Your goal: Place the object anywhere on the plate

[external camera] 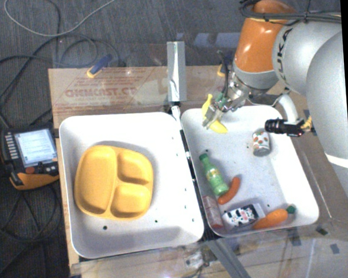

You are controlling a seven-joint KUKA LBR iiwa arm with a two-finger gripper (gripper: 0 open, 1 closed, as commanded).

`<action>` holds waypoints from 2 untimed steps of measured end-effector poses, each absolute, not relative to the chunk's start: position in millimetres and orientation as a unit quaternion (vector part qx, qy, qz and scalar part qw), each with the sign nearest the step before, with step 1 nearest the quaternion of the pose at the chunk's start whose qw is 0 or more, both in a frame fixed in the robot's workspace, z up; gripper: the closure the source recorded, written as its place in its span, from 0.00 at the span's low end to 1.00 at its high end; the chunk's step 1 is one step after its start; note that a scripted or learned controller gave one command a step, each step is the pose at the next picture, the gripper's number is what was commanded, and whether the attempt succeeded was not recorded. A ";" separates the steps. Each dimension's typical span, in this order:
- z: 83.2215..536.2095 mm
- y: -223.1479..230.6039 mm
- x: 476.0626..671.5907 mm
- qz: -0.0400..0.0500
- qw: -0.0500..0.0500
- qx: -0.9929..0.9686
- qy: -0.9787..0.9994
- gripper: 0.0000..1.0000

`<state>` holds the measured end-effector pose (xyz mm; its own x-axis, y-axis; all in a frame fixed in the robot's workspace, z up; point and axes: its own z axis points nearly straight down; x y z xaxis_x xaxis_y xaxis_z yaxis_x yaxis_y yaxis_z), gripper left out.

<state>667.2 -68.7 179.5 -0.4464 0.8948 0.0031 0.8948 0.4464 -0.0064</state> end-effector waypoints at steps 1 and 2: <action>179.4 -19.8 609.0 0.002 0.004 -0.516 -0.857 1.00; 179.4 79.6 605.4 0.002 0.004 -0.414 -0.910 1.00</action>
<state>605.4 79.6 179.4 -0.6565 0.7543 0.0055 0.7542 0.6566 -0.0066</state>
